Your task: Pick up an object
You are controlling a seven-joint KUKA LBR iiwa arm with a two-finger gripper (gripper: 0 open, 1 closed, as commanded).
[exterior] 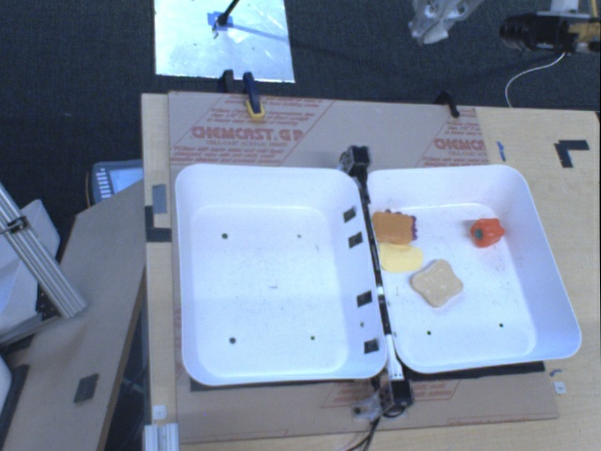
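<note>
Gripper (pixel 439 12) hangs high beyond the right bin (pixel 526 214) — apparently clear of the objects; finger state cannot be determined — view blurred.

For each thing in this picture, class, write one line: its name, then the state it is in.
Gripper: raised beyond the bench, nothing seen in it.
Red pepper: lying in right bin.
Bread slice: lying flat.
Yellow slice: flat, beside the bread.
Orange piece: by the divider.
</note>
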